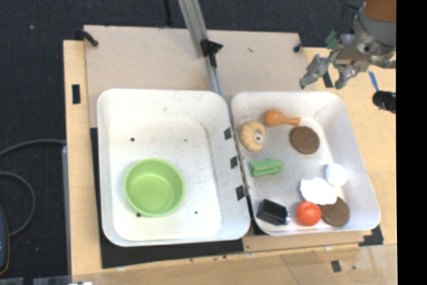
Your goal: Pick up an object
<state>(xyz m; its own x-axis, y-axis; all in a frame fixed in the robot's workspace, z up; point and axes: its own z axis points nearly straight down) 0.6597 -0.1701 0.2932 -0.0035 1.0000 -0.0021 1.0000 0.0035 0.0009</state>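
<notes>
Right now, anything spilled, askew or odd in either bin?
Nothing stands out. The green bowl sits upright in the left bin. The right bin holds small items lying loose, none over the rim. The end effector hangs above that bin's far edge with nothing between its fingers.
</notes>
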